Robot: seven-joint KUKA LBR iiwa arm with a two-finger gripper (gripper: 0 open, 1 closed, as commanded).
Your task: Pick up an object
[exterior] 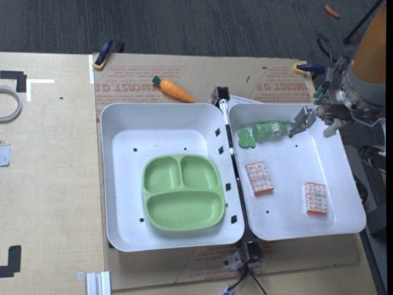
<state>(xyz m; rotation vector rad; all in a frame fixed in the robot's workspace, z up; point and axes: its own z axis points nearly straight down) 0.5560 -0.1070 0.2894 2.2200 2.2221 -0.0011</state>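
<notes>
The right bin point(344, 165) holds a green bottle-shaped toy point(269, 129) lying on its side near the far wall, with a small green piece point(247, 141) at its left end. Two red-and-white patterned boxes point(259, 177) point(315, 198) lie flat on the bin floor. My gripper point(315, 125) hangs over the bin's far right corner, just right of the green toy. Its two fingers stand apart, open, with nothing between them. The left fingertip point(299, 124) is close to the toy's right end.
The left bin point(123, 140) carries a green divided plate point(183, 192). An orange toy carrot point(174, 89) lies on the cardboard behind the bins. Clamps point(102, 54) sit at the cardboard's far corners, and cables run at the bins' front edge.
</notes>
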